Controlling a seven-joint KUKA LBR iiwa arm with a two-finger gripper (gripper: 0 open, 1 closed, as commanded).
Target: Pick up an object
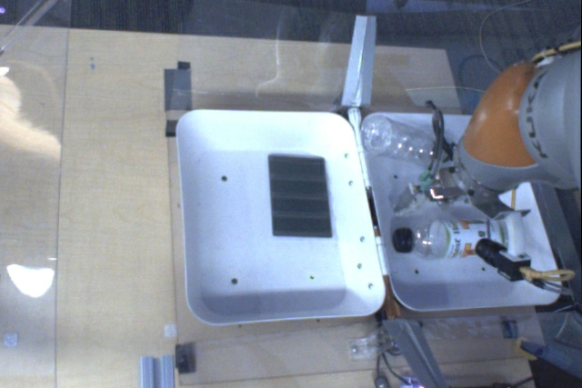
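Where the tool (435,188) hangs in the right bin (455,293) | capped bottle (441,240) just below | grip: cannot tell

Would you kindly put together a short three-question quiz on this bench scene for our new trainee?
1. True or false: the dark ribbed pad lies in the left bin.
2. Which bin is the gripper over? A) left B) right
3. Fill in: the clear bottle lying below the gripper has a ____ cap.

Key: 1 true; 2 B, the right bin; 3 black.
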